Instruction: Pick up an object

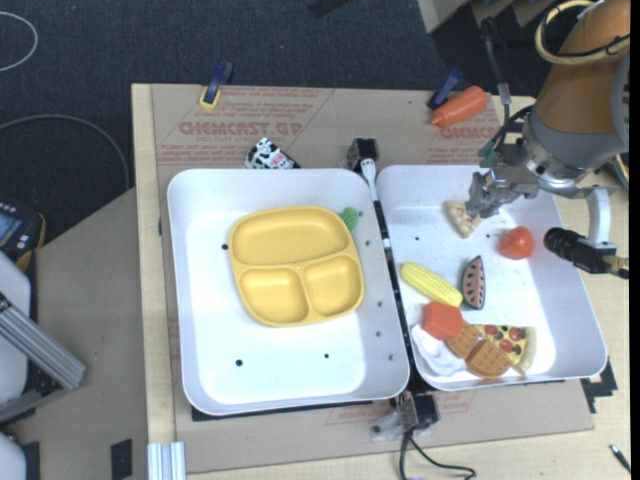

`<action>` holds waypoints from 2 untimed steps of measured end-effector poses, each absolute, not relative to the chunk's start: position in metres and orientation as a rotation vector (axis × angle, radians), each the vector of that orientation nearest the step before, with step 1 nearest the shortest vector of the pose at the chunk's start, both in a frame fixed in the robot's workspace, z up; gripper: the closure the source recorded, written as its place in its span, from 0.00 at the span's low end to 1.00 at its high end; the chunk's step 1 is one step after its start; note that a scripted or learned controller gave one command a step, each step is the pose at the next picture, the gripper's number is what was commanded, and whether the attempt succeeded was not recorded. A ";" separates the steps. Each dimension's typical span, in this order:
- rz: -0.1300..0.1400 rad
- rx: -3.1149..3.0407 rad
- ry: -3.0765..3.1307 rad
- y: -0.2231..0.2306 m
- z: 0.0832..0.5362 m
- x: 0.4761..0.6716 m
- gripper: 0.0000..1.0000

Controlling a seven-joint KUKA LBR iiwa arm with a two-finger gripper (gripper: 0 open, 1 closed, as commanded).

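In the upper right of the frame the tool (484,200) sits low in the right bin (590,318), touching or just above a small beige piece (461,218). Whether it grips, I cannot tell. Nothing looks lifted yet; the pick remains.

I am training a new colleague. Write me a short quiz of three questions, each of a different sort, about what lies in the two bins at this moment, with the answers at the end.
1. True or false: the yellow divided plate lies in the left bin.
2. Multiple choice: which thing is nearest the gripper? A. the corn cob B. the beige piece C. the pizza slice
3. Fill in: the watermelon slice lies in the ____ bin.

Key: 1. true. 2. B. 3. right.
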State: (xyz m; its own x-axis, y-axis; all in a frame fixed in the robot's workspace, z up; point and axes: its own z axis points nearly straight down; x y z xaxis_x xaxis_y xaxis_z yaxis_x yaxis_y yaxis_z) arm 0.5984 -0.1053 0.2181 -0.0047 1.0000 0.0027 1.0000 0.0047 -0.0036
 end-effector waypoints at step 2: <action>0.003 -2.213 -2.223 -0.008 0.223 0.544 1.00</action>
